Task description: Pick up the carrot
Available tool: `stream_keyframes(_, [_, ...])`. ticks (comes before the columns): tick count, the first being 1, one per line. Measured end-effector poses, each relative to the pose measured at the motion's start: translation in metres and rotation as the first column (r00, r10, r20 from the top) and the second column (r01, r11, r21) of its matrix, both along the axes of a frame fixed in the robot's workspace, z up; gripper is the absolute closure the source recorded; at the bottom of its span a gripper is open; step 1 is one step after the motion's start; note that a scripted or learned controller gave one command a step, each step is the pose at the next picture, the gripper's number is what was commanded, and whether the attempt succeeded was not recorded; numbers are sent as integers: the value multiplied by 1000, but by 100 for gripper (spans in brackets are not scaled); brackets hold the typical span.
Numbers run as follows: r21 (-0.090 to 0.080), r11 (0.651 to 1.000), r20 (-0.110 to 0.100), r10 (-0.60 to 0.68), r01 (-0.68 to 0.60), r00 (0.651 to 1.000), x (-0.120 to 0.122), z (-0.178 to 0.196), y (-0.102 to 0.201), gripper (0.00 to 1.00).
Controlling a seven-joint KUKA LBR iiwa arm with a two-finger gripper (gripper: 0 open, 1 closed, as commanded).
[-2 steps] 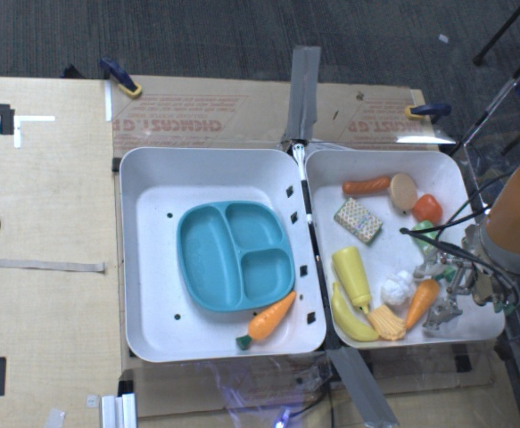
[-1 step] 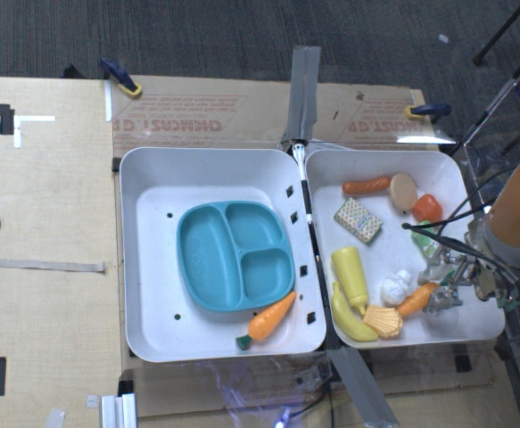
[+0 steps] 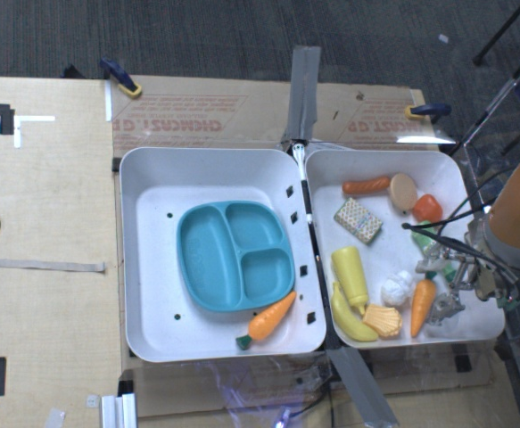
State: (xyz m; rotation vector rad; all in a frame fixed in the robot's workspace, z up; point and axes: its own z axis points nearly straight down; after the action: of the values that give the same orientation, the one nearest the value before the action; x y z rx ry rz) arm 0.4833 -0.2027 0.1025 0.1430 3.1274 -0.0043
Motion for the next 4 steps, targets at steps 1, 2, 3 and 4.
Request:
stream_keyframes(1, [-3,1000,7,2,-2,1000,3,10,0,100])
stream_keyframes(2, [-2,1000,7,2,-2,1000,3,10,0,0])
stream_keyframes(3, [2,969,-5,248,-248,969,-3,54,44,0])
stream_keyframes(4, [4,870,-9,494,-494,870,1,-11,52,0])
